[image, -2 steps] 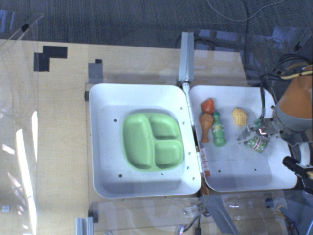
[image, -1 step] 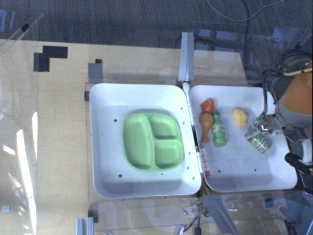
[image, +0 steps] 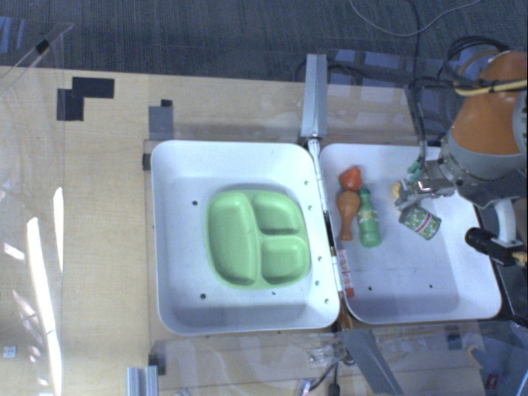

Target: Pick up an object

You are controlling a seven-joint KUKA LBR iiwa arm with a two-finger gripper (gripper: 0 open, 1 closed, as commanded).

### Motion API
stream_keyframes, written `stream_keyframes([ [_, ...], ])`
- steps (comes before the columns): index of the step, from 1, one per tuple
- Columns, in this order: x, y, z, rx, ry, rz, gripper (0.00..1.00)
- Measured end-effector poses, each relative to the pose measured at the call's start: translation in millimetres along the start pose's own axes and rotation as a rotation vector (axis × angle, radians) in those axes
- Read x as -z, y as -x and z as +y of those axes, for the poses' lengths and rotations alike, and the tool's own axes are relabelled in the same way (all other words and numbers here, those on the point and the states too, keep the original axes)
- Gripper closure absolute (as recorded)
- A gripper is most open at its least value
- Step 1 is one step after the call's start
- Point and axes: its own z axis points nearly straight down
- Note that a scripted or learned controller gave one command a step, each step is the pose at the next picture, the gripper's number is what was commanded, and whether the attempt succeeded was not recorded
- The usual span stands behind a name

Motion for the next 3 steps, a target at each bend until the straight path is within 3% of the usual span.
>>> stream_keyframes([
  [1,93.4,-28.4,14.3,0.224,0.000,0.000,1.00],
  [2,10.9,-39.3,-2.9,0.554,-0.001,0.001,1.00],
  [3,11.1,-39.3,-2.8,0.554,-0.001,0.001,0.00],
])
